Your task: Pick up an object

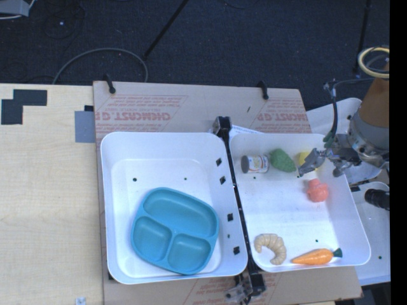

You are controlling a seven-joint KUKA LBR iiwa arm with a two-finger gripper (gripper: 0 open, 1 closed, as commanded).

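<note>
The task names no single object, so the candidates are the small things in the right bin (356, 234). Nearest the gripper is a pink, rounded toy (317, 190), lying close to the bin's right wall; it is too lumpy to show a clear long axis. Just up and left of it sits a yellow piece (304, 157), partly hidden by the gripper, so its shape cannot be made out. Beside that lies a green toy (282, 160), an oval with its long axis running from upper left to lower right. Left of the green toy is a small jar (255, 164) lying on its side, long axis left to right, dark cap pointing toward the divider between the bins. At the near edge of the bin a toy carrot (313, 257) lies almost level, its green top pointing right and its orange tip pointing left. Just left of the carrot is a pale, curled shrimp-like toy (272, 247), its curve opening toward the lower left.

The gripper (310, 164) hangs over the upper right part of this bin, its dark fingers beside the yellow piece and above the pink toy. Nothing is visibly between the fingers, and how far apart they stand cannot be told.

The left bin (121, 151) holds a blue divided plate (175, 230) with three compartments. Both bins rest on a cardboard sheet (191, 110) on the table (44, 196).
</note>
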